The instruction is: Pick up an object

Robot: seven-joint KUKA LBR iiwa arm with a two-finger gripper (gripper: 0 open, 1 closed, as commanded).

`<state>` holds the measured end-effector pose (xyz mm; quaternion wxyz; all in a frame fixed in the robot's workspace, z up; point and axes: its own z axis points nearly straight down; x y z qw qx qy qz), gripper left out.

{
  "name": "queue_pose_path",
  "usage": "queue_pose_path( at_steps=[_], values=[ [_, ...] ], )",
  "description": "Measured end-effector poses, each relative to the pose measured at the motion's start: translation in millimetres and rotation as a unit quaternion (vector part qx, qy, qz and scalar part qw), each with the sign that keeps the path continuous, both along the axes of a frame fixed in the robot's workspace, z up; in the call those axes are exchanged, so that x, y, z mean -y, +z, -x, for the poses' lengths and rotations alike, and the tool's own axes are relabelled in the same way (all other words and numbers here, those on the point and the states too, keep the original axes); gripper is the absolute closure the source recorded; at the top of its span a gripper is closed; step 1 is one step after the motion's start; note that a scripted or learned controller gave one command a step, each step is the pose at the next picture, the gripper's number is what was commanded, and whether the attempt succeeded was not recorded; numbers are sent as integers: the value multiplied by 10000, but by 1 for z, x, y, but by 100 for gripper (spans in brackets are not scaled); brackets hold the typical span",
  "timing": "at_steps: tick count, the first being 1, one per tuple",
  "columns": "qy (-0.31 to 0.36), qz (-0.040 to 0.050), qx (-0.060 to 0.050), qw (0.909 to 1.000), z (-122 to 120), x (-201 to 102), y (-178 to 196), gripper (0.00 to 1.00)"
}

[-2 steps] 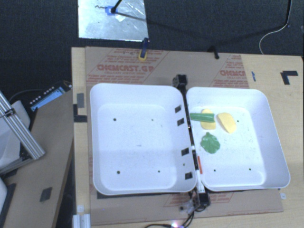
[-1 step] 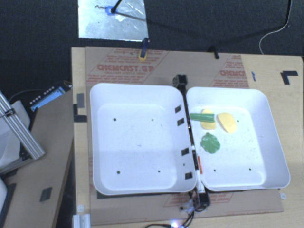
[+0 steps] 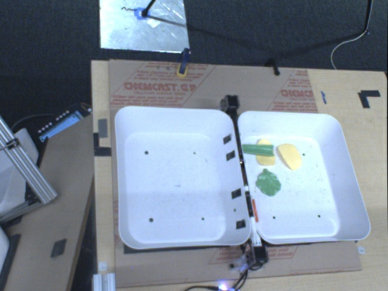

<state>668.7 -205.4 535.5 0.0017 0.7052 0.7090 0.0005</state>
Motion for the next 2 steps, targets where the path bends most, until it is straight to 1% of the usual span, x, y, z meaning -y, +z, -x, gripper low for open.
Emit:
queue_pose_path(
  at_steps=[1, 2],
  values=[
    [-23, -5, -2, 10000, 14, 1, 0, 100],
    [-2, 5, 5, 10000, 0, 0, 0, 100]
  ],
)
